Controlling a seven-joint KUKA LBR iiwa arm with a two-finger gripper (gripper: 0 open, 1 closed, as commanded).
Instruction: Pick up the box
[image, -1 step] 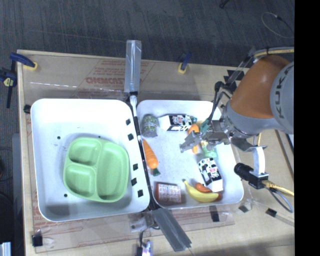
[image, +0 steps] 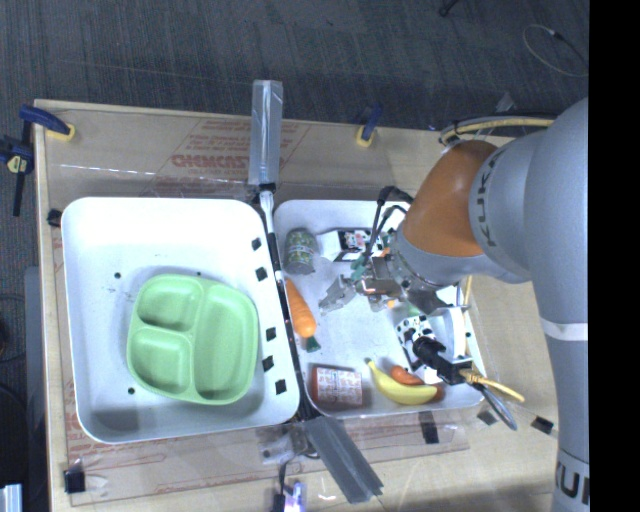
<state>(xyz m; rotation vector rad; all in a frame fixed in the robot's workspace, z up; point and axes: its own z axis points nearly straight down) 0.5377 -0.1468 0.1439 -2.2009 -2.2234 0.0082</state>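
A small dark box (image: 352, 240) with a printed label lies at the back of the right bin (image: 330, 215), partly hidden by the arm. My gripper (image: 352, 288) hangs low over the middle of that bin, just in front of the box and to the right of the carrot (image: 301, 311). Its silver fingers (image: 335, 292) stand apart with only bare bin floor between them. The gripper is open and holds nothing.
Also in the right bin are a green-grey can (image: 300, 249) at the back left and a brown tin (image: 336, 385) at the front. A banana (image: 408, 391) with a red item (image: 405, 375) lies at the front right. The left bin (image: 90, 230) holds a green divided plate (image: 195, 339).
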